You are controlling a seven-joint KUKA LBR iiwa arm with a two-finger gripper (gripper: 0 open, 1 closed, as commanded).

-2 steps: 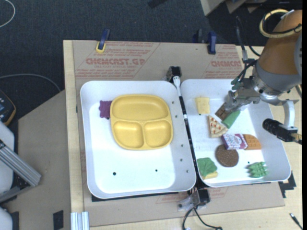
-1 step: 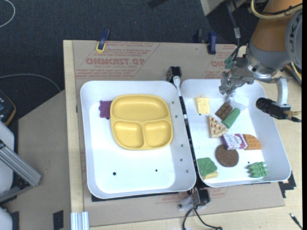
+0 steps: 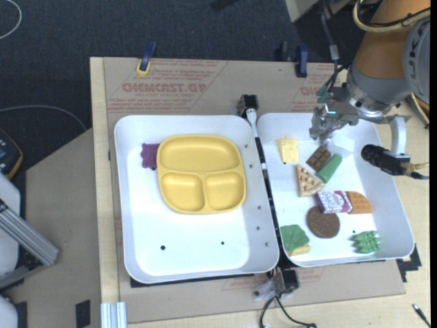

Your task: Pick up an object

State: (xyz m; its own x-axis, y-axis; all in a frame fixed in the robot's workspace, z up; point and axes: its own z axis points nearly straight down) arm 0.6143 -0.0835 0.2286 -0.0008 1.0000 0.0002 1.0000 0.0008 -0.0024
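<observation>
Gripper (image 3: 325, 127) above the rear of the right bin (image 3: 389, 203), over the food pieces.

Finger opening: cannot tell. A brown bar (image 3: 318, 158) lies just below the gripper, touching a green piece (image 3: 330, 167); a yellow block (image 3: 289, 150) lies to its left. Nothing is seen held.

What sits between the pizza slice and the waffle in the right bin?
In the camera view, a purple-and-white packet lies between the pizza slice and the waffle, overlapping the waffle's left edge.
</observation>
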